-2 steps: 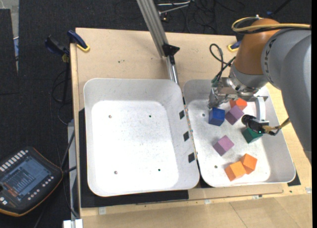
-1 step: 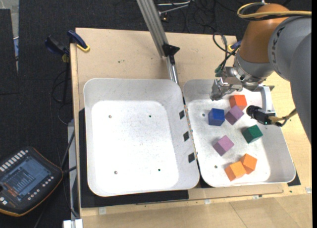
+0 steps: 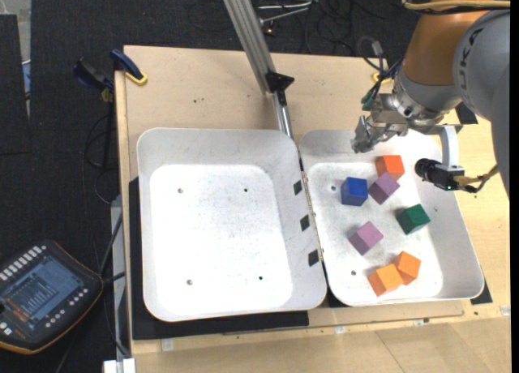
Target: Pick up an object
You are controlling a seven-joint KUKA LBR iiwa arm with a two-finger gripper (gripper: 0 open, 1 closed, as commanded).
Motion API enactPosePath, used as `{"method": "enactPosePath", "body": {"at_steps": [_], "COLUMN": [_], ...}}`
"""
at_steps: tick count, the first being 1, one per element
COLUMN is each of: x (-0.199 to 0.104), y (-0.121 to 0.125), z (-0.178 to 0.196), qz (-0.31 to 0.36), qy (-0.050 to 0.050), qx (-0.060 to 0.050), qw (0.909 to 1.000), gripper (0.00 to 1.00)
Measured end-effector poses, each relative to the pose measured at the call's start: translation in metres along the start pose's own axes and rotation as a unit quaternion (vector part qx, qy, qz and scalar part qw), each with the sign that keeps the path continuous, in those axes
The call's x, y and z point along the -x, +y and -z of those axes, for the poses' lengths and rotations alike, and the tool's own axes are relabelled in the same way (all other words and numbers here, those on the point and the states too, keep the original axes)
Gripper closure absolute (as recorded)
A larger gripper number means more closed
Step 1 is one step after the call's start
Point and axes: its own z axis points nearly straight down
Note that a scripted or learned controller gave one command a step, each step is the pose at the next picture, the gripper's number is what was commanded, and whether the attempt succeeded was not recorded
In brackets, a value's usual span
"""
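The right bin (image 3: 454,278) holds several small blocks. A blue cube (image 3: 354,190) lies beside a purple cube (image 3: 383,188), with an orange block (image 3: 390,165) just behind them. Further forward are a green cube (image 3: 413,218), a second purple cube (image 3: 366,237) and two orange blocks (image 3: 395,272) side by side near the front rim. My gripper (image 3: 366,141) hangs over the bin's back left corner, up and left of the orange block, above bare bin floor. Nothing shows between its fingers.
The left bin (image 3: 215,217) stands beside the right one, joined by black clips. A metal pole (image 3: 251,31) slants down to the bins' back seam. A blue and yellow clamp (image 3: 122,65) grips the bench's back left corner. A teach pendant (image 3: 40,294) lies at the front left.
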Motion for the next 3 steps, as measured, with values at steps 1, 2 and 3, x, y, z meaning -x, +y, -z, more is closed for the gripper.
{"method": "enactPosePath", "body": {"at_steps": [1,2,3], "x": [-0.063,-0.121,-0.182], "y": [0.006,0.012,0.025], "z": [0.013,0.029,0.033], "qz": [0.003,0.003,0.003], "qy": [0.001,0.002,0.002], "qx": [-0.001,-0.001,-0.001], "qw": [1.0,1.0,1.0], "gripper": [1.0,1.0,1.0]}}
